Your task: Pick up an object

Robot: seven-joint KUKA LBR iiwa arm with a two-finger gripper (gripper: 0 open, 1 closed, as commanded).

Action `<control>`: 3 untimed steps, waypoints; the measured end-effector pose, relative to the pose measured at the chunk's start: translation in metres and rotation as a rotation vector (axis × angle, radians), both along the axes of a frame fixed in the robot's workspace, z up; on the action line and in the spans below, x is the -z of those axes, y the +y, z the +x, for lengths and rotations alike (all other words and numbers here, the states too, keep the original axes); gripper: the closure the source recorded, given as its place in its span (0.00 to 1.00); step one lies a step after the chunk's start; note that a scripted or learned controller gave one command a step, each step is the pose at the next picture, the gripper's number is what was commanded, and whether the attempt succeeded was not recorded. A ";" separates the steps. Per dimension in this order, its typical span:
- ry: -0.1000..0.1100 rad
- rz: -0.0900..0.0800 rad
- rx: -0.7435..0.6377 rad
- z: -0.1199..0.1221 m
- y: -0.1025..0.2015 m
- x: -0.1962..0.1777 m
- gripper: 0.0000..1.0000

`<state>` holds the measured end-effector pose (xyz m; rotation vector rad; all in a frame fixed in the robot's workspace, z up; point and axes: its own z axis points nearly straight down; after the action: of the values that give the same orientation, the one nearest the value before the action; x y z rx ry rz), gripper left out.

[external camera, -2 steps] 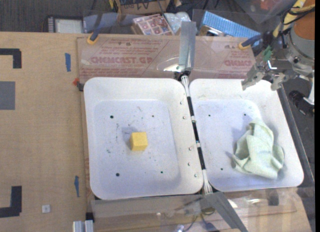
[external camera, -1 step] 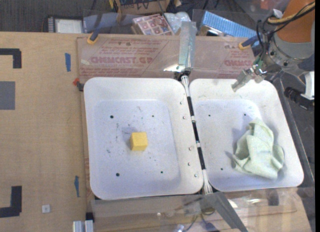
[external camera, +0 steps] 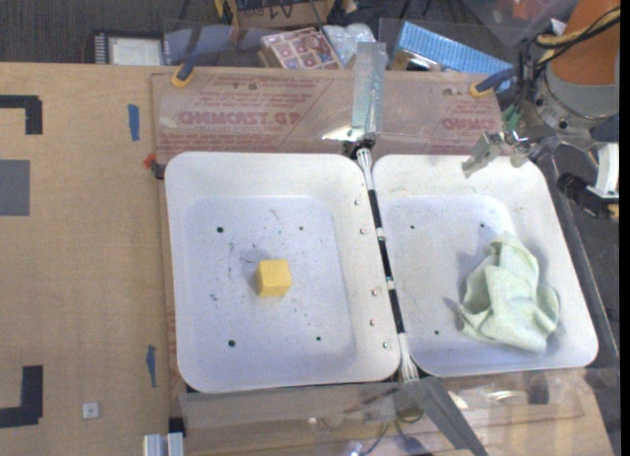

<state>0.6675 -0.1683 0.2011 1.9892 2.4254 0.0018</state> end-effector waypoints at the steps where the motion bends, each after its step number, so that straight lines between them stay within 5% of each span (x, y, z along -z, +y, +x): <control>1: 0.004 0.001 -0.284 -0.031 0.009 0.042 0.00; 2: 0.005 0.000 -0.682 -0.001 -0.010 0.082 0.00; 3: -0.002 -0.007 -1.079 -0.016 -0.056 0.015 0.00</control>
<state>0.6518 -0.2242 0.1857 0.4605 3.0987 -0.0008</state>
